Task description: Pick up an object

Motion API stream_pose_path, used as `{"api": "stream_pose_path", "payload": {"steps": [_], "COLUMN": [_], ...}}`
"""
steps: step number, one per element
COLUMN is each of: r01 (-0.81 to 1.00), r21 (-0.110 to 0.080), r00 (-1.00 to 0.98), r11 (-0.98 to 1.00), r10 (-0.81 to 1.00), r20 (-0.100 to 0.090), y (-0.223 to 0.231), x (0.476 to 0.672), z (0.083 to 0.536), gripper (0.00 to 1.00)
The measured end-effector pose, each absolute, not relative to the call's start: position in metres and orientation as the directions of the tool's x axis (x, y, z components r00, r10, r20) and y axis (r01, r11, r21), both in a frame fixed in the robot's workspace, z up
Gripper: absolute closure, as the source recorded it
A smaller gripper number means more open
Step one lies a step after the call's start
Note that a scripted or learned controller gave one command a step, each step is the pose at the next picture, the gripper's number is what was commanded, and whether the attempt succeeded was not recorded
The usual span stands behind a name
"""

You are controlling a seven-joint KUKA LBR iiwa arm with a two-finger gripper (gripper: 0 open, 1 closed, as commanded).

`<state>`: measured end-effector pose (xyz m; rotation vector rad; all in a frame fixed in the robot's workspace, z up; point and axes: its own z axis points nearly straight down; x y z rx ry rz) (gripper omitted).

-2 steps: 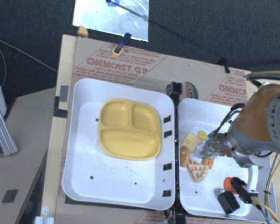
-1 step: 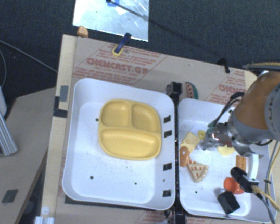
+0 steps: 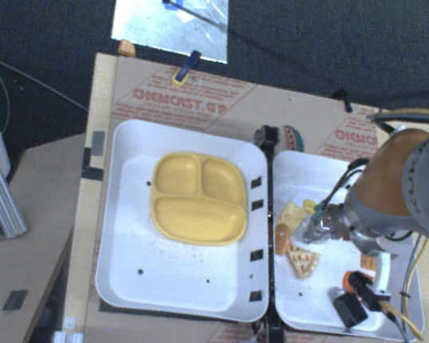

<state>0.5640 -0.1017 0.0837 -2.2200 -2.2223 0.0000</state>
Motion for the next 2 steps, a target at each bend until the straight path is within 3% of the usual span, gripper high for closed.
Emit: {"api": "stream_pose_path", "payload": {"steps": [1,2], "r01": [1.000,1.000], "r21": [0.001,-0.001], "r00": [-0.001,0.003], "r11": [0.001,-0.003], "r10": [1.000,1.000], "r20": [0.000,0.006], "y": [-0.102,-0.200], "x": [0.565,0.518], "z": [0.084,0.085], "gripper": [0.00,0.00]}}
